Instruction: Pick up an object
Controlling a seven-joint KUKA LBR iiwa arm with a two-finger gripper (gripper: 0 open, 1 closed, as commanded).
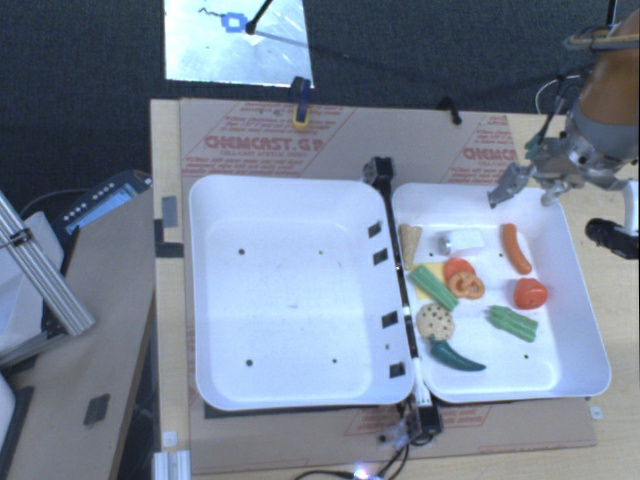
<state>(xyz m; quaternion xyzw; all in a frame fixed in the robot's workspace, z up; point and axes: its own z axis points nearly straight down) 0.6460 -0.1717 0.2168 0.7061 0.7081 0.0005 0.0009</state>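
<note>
The right bin holds several toy foods: an orange carrot, a red tomato, a tomato slice, a white block, a cone, two green pods, a cookie and a dark green pepper. My gripper hangs above the bin's back right corner, open, with nothing between its fingers. It is behind and above the carrot.
The left bin lies beside the right one, joined by a black clip strip. A yellow-and-blue clamp sits at the bench's back edge. A metal plate lies on the dark floor behind.
</note>
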